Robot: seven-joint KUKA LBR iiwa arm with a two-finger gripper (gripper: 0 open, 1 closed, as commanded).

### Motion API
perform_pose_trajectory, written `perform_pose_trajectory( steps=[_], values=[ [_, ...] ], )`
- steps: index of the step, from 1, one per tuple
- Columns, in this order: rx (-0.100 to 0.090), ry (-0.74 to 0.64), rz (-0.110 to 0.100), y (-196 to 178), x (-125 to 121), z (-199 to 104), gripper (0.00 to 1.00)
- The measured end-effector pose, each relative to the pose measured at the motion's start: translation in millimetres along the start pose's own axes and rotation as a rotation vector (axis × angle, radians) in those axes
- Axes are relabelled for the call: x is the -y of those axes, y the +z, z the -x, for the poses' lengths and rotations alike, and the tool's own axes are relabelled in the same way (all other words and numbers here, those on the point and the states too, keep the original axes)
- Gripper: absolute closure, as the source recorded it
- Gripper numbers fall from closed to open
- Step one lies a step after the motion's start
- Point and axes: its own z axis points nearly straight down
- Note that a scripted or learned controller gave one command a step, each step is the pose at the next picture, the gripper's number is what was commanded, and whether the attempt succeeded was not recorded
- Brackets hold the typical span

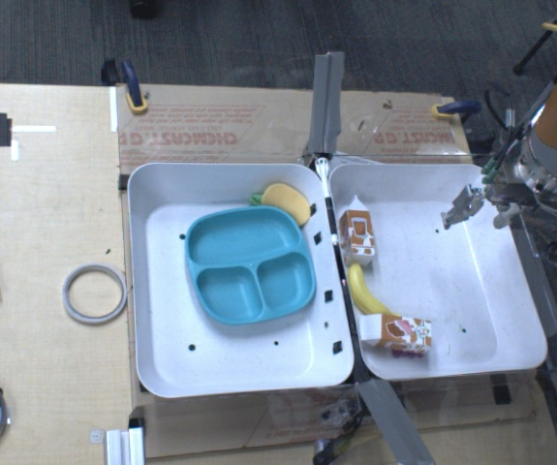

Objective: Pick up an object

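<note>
Our hand (467, 206) hovers over the right bin (472, 308); its grip state we cannot tell. The banana (365, 294) by the divider looks light and soft: take its middle.

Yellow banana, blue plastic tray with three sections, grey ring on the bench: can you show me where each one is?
Yellow banana (363, 294): camera view, middle of its curved body, in the right bin.
Blue plastic tray (250, 263): camera view, on the divider between its sections, in the left bin.
Grey ring (68, 291): camera view, its left rim.
</note>
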Motion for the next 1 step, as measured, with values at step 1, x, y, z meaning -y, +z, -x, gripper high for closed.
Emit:
perform_pose_trajectory(
  steps=[1],
  values=[
    [0.003,-0.285,0.003,-124.4,18.9,-7.1,0.0]
  ],
)
